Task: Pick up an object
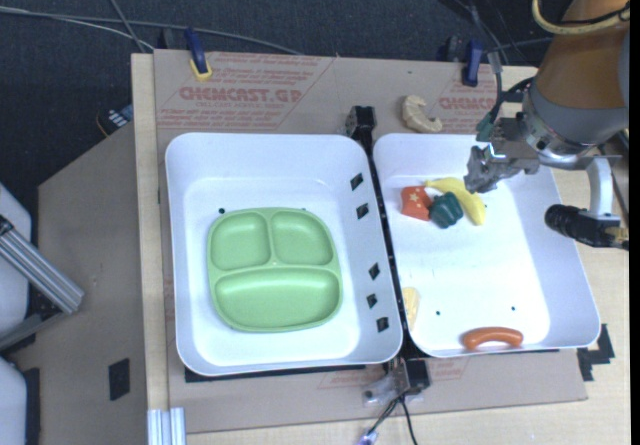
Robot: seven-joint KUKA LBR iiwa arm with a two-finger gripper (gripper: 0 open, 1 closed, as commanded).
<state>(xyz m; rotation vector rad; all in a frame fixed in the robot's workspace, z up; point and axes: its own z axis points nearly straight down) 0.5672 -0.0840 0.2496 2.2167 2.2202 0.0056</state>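
In the right bin (540, 263), a yellow banana-like piece (462, 195), a red piece (415, 201) and a dark green piece (446, 212) lie bunched together near the far left. An orange sausage-shaped piece (492, 338) rests at the bin's near edge. My gripper (481, 173) hangs over the bin's far side, just above the right end of the yellow piece. I see nothing held in it.
The left bin (190, 183) holds a green divided plate (274, 268). A beige curved piece (420, 113) lies on the bench behind the bins. A small pale piece (410, 305) sits at the right bin's left wall. Blue clamps (198, 55) grip the far bench edge.
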